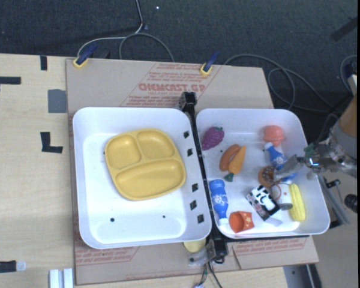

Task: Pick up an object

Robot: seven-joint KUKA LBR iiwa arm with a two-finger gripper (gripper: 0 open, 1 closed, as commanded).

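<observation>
A: Bench carries two white bins; right bin [300, 128] holds the toys; blue bottle [276, 156] near its right wall.
B: gripper [300, 161] beside that bottle; finger state unreadable.

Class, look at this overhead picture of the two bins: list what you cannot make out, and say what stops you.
- Gripper, camera view: small and blurred at the right bin edge; open or shut is unclear.
- Arm beyond the wrist: cut off by the picture's right side.
- Black-and-white toy: too small to identify; neighbouring items crowd it.
- Yellow object below the bins: mostly hidden by the bin rims.
</observation>
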